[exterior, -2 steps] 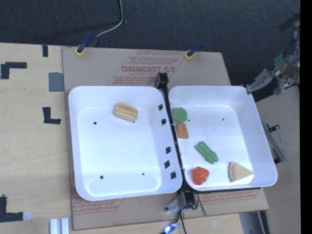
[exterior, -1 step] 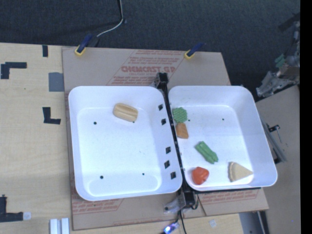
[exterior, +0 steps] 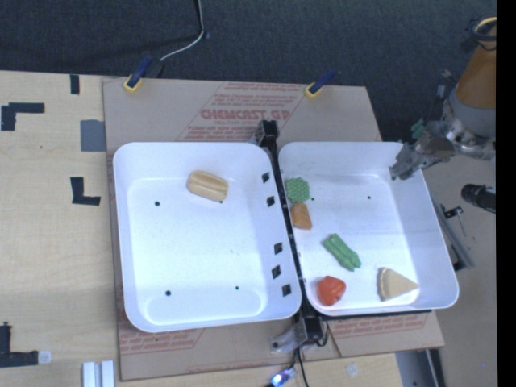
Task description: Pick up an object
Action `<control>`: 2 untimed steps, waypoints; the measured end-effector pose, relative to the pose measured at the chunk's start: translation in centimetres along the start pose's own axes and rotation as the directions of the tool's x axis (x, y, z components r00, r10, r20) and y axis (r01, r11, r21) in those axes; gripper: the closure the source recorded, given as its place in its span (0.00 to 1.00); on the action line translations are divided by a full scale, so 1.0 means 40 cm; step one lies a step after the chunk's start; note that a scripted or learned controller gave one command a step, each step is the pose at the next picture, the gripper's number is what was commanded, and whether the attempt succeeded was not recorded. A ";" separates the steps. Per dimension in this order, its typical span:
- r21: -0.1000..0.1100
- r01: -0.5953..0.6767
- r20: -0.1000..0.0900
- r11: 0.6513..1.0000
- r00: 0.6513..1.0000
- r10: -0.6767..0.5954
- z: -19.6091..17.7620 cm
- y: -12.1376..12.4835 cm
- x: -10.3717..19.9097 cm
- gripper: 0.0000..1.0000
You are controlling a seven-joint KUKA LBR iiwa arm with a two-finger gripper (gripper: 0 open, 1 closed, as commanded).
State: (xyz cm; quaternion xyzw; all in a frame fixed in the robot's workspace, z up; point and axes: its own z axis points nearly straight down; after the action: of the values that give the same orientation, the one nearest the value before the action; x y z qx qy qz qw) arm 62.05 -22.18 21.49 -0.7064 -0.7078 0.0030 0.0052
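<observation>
lying in the right bin, five small things: a green knobbly round piece sitting against the left wall at the far part, touching or nearly touching an orange piece just nearer; a green pod-shaped thing lying slantwise near the middle; a red rounded thing resting at the near edge, its lower side merging with the bin's rim and hard to outline; a pale tan wedge sitting in the near right corner. none being held.

resting in the left bin, toward its far side: a tan, bread-like roll, well apart from the rest.

hovering over the far right corner of the right bin: the gripper, dark and blurred, pointing down toward the rim. nothing showing between its fingers; how wide apart they are standing, cannot tell, the tips being too small and dim. reaching in from the right, the arm, its orange band cut off by the frame edge.

lying under both bins: a brown cardboard sheet with red lettering, too faint to read fully, clamped at the far edge by two yellow-and-blue clips. trailing off the far side, a pale cable, its end cut off at the top.
</observation>
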 end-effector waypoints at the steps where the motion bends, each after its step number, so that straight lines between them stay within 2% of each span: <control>1: -0.004 -0.001 0.002 1.000 1.000 0.001 0.174 -0.045 -0.003 1.00; 2: -0.005 -0.002 0.002 1.000 1.000 0.002 0.274 -0.126 -0.004 1.00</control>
State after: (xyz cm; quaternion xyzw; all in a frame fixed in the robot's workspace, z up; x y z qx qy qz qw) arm 56.87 -22.32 10.60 -0.7072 -0.7070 0.0020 0.0027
